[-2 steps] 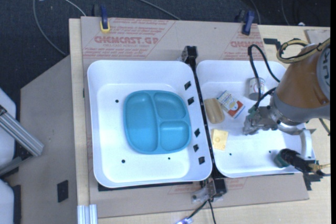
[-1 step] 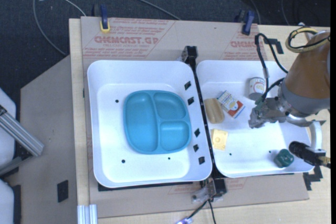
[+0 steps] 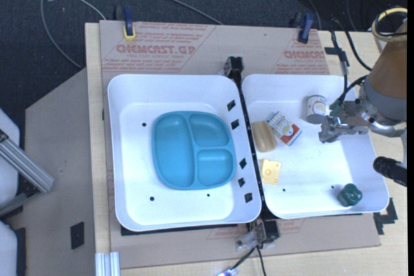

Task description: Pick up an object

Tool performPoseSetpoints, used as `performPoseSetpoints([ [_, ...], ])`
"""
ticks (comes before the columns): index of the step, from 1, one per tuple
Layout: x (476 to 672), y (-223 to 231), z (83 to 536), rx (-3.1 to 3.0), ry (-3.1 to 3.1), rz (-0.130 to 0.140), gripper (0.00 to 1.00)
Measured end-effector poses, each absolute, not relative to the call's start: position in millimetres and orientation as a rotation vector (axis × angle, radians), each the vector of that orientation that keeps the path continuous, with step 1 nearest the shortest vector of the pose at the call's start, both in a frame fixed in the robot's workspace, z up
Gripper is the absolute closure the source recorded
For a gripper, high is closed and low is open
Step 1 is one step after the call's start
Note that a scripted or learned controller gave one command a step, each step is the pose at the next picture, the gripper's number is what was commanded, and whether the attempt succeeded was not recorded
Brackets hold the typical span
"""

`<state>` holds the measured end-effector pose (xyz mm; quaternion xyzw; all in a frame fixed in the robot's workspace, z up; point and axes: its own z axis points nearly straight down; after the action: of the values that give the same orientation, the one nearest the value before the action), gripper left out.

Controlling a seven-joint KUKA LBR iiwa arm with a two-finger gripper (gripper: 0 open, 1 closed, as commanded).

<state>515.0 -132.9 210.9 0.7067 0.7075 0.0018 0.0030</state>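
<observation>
The bench (image 3: pixel 162 42) carries two shallow white bins side by side, and the left bin (image 3: pixel 123 158) holds the largest item in view, a blue divided plate (image 3: pixel 193 149) lying flat near its middle. The right bin (image 3: pixel 304 200) holds the loose pieces: a tan block (image 3: pixel 262 136) against its left wall, a small red and white carton (image 3: pixel 284 128) just beside that, a yellow wedge (image 3: pixel 270 171) lower down, a silver can (image 3: pixel 315 106) toward the upper middle, and a small green object (image 3: pixel 350 194) near the lower right corner. The arm (image 3: pixel 388 81) reaches in from the right, and the gripper (image 3: pixel 330 129) hangs over the right bin with nothing visibly between its fingers; whether they stand open or closed cannot be told from this slant. The can seems the nearest candidate for picking, lying just up and to the left of the gripper, close beside it. The carton lies farther left, its long axis running diagonally from upper left to lower right, while the green object sits well apart, below and to the right.
</observation>
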Motion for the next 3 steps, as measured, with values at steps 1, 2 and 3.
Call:
performPoseSetpoints([
  [1, 512.0, -134, 274, 2.216, 2.219, 0.005, 1.00],
  [2, 517.6, -87, 255, 2.220, 2.228, 0.000, 1.00],
  [3, 523.5, -34, 258, 2.216, 2.229, 0.003, 1.00],
])
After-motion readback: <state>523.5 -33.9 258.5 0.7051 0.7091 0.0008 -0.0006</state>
